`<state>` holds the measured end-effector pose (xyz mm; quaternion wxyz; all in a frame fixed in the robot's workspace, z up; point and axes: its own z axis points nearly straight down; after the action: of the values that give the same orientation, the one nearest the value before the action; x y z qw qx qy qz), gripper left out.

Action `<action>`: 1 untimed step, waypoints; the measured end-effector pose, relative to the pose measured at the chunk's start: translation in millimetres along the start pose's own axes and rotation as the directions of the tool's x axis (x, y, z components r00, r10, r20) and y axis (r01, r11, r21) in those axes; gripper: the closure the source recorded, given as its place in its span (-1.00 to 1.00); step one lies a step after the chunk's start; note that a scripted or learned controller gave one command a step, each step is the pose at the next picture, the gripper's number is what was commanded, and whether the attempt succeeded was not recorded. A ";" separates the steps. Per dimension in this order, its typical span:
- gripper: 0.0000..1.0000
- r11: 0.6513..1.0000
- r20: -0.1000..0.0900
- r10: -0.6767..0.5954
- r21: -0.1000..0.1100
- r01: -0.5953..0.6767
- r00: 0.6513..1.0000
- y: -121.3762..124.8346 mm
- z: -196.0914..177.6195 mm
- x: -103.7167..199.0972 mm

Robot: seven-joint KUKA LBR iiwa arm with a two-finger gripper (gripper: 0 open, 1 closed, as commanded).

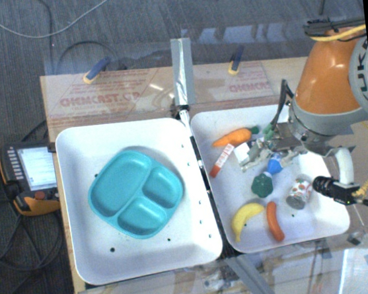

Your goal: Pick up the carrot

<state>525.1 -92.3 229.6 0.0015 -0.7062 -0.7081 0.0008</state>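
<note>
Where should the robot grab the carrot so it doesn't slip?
Probably around its thick middle, coming straight down from above. The carrot lies flat near the back of the right bin, pointing left to right, so fingers closing across its narrow width should fit. A marker lies close to its left tip, so the middle looks safer than that end.

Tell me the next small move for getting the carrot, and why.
Probably shift the gripper a little toward the far-left part of the right bin, over the carrot, then lower. The gripper sits just to the near-right of the carrot, among the other items, with nothing visibly between its fingers, so it looks not yet aligned for a grasp.
</note>
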 end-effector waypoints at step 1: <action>-1.00 0.994 0.002 0.105 -0.035 -0.105 0.994 76.2 106.5 -20.2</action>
<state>601.0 -112.2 122.8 -0.0124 -0.7424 -0.6698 -0.0102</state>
